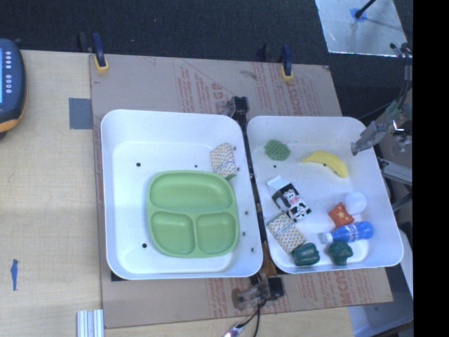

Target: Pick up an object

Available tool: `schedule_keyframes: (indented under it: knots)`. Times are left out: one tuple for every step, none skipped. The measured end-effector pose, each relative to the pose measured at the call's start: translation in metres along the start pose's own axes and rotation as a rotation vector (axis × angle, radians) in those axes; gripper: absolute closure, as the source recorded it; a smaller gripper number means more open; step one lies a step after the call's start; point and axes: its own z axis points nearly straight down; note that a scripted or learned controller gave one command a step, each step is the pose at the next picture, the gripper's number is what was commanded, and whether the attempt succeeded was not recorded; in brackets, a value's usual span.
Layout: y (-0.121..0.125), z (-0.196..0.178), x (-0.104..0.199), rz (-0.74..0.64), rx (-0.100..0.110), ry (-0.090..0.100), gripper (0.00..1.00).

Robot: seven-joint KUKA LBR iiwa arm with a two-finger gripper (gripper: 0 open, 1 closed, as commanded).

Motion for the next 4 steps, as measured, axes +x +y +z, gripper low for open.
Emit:
schedule_keyframes:
  knots:
    - [0.075,0.113,0.027,-0.005,-0.004,-0.002,0.00]
    - [0.028,0.137,-0.009,0.001,0.005,0.000,0.00]
    - [0.079,0.071,-0.001,-0.001,-0.008,-0.002,0.00]
    - [0.039,0.091,0.055,-0.004,0.006,0.003,0.00]
